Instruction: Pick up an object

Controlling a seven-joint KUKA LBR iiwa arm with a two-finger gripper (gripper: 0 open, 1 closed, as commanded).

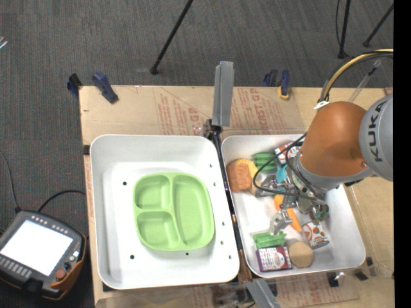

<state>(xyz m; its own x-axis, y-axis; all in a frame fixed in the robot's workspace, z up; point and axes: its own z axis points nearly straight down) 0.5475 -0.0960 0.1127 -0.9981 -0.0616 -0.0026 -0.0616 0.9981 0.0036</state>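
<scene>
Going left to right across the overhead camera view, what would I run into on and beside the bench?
Handheld control tablet → left white bin → green divided plate → brown bun → purple packet → tan ball.

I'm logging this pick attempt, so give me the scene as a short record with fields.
left bin: holds a green divided plate
right bin: cluttered with toy food and small packages
near left wall of right bin: round bread roll
front of right bin: purple packet, tan ball
arm: over the right bin
gripper: low among the items, grasp unclear
</scene>
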